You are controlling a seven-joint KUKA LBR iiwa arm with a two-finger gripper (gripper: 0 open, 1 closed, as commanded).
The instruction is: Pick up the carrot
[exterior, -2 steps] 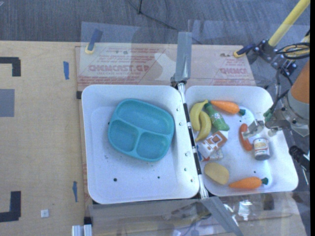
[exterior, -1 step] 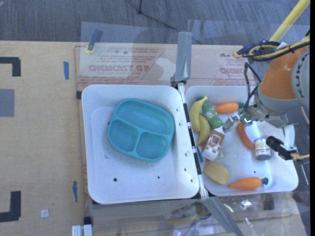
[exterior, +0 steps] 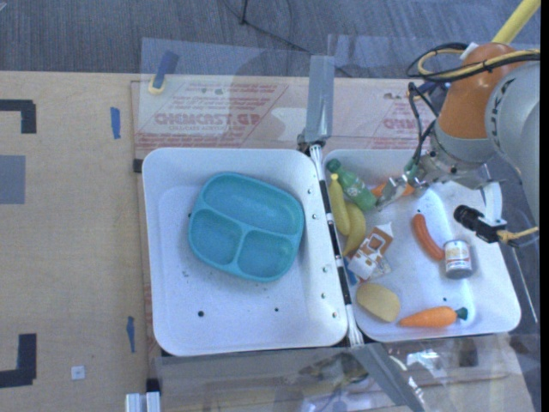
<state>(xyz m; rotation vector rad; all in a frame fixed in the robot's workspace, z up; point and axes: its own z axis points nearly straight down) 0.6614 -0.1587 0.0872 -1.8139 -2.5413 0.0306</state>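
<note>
The carrot [exterior: 427,318] is orange with a green tip. It lies flat along the near edge of the right bin [exterior: 497,303], pointing left. My gripper [exterior: 395,189] hangs low over the far part of that bin, just right of a green bottle [exterior: 357,192] and well away from the carrot. A small orange bit shows at the gripper, too small to identify. The grey arm with its orange band [exterior: 467,101] comes in from the upper right.
The right bin also holds a banana [exterior: 345,217], a small carton [exterior: 371,252], a potato [exterior: 378,302], a red sausage [exterior: 426,237] and a can [exterior: 457,258]. A blue divided plate [exterior: 247,227] sits in the left bin [exterior: 171,316].
</note>
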